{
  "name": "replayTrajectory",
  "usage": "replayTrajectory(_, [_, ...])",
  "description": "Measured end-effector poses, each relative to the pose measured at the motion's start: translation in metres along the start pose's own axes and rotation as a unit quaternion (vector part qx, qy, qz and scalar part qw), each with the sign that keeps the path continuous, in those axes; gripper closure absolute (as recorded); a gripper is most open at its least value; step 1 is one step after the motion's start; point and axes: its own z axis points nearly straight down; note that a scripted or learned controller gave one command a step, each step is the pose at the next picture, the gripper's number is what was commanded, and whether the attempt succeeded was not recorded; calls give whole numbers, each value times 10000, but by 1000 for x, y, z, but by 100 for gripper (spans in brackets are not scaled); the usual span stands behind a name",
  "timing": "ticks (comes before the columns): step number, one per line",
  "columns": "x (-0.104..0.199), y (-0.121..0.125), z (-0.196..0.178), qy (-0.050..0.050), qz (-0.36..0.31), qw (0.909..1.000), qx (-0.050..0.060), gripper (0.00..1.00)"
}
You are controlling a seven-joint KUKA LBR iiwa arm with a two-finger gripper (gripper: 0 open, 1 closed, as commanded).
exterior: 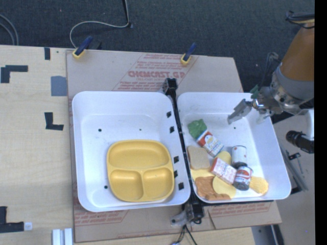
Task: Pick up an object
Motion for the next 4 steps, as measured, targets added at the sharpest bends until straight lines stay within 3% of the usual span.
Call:
replayTrajectory(1, [66, 3, 81, 11, -18, 10000, 25, 0])
replayTrajectory(2, [47, 25, 170, -2, 3, 10000, 24, 0])
replayTrajectory(3, [55, 41, 175, -7, -1, 10000, -4, 0])
replayTrajectory(4, [54, 41, 164, -16, 4, 10000, -28, 100])
